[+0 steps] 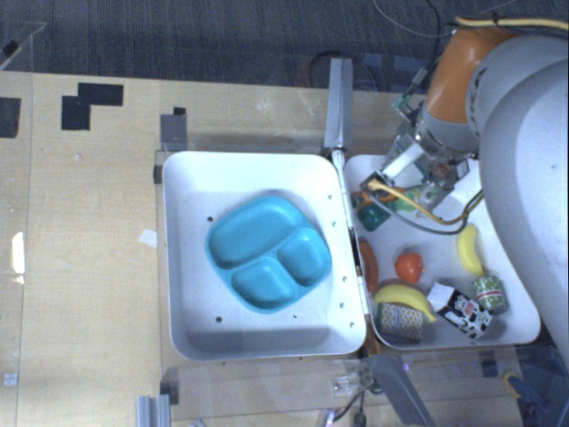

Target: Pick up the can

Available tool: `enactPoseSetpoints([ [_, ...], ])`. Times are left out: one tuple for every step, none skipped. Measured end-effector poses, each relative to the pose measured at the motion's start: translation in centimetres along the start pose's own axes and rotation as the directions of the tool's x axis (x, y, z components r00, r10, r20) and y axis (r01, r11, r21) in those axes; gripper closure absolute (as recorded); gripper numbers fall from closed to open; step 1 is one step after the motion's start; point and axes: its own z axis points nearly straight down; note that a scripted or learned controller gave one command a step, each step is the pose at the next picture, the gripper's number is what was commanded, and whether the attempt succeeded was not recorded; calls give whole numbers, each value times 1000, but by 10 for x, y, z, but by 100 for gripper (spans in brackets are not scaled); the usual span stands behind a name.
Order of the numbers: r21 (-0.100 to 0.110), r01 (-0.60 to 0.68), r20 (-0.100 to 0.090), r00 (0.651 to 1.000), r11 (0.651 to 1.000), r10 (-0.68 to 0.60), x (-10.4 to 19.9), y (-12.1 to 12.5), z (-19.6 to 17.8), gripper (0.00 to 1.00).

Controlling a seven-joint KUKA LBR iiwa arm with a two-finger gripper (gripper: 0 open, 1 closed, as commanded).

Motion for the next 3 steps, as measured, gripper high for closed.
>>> enactPoseSetpoints([
  [0, 1, 0, 1000, 1000, -1, 0, 0, 0, 0],
  [0, 1, 0, 1000, 1000, -1, 0, 0, 0, 0],
  [-1, -22, -1, 1000, 1000, 22, 32, -6, -3, 0],
])
